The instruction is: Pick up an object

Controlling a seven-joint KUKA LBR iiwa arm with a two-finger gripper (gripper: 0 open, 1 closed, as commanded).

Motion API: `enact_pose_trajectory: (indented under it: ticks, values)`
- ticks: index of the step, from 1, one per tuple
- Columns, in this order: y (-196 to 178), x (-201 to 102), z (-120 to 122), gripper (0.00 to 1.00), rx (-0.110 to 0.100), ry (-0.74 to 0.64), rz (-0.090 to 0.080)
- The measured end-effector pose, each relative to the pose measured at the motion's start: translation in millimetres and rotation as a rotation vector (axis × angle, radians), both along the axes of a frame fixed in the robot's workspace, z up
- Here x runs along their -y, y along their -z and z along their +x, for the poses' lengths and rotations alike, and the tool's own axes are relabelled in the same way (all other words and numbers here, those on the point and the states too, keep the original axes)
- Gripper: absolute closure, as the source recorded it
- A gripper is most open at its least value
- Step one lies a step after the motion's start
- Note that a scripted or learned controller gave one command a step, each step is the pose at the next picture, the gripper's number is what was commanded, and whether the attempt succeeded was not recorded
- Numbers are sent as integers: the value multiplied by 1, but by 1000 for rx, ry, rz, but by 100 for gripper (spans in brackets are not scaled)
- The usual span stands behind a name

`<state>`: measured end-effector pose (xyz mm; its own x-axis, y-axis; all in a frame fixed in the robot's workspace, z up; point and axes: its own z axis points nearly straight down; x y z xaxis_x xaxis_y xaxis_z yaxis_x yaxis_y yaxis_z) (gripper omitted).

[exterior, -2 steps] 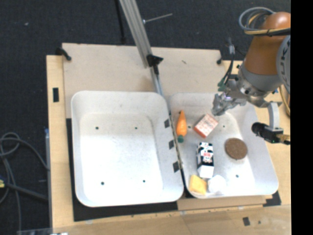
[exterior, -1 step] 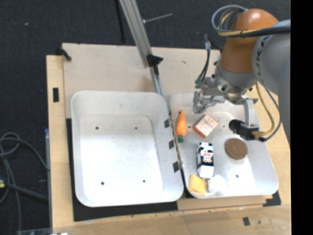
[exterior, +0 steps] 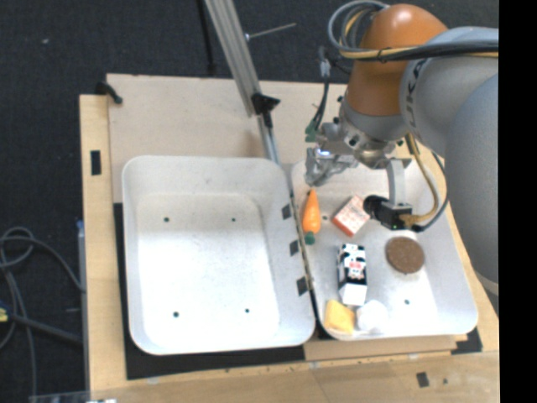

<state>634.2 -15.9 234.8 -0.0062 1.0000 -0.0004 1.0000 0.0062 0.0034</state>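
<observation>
Two white bins sit side by side on the bench; the left bin [exterior: 210, 250] takes the middle of the frame and the right bin [exterior: 436, 296] lies toward the lower right. The right one has six things in it, one of each. A carrot [exterior: 311, 212], orange with a green stub at its lower end, lies along that bin's left wall, pointing up the frame. Just right of it is a small box [exterior: 350, 216], red and white, tilted on a corner. Below the box lies a carton [exterior: 352, 273] patterned black and white, lengthwise down the frame. At its lower end, near the bin's bottom rim, a yellow block [exterior: 339, 315] and a white ball [exterior: 372, 316] sit close together. To the right of the carton is a flat brown disc [exterior: 405, 255], well apart from the rest. The gripper [exterior: 320, 171] hangs over the upper left corner of the right bin, just above the carrot's tip, and I cannot tell how it is set from here; nothing shows between its tips. The grey arm [exterior: 453, 82] comes in from the upper right.
</observation>
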Motion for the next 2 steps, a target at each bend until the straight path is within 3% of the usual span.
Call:
enact_pose_trajectory:
  ticks: [2]
  values:
    - [6,-93,26,100,0,0,0]
